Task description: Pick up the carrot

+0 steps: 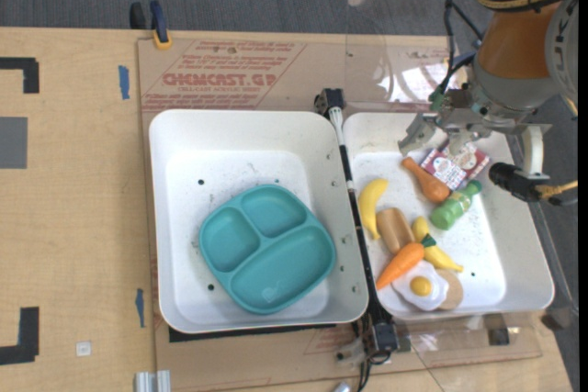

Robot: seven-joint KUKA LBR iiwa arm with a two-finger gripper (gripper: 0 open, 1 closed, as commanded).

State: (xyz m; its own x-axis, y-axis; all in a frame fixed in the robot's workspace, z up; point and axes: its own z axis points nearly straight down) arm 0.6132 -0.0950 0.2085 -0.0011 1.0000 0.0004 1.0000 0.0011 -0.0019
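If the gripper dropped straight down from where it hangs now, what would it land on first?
Most likely the red-and-white packet directly under the gripper, at the right bin's far end. The upper carrot lies just beside it, though depth is hard to judge from this slanted view.

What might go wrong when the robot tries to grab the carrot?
1. There are two orange carrot-like pieces: one carrot lies by the fried egg, another sits near the gripper. It might pick the wrong one.
2. The lower carrot touches the hot dog bun and egg, so the gripper may bump or grab those instead.
3. The red-and-white packet under the gripper could get snagged.
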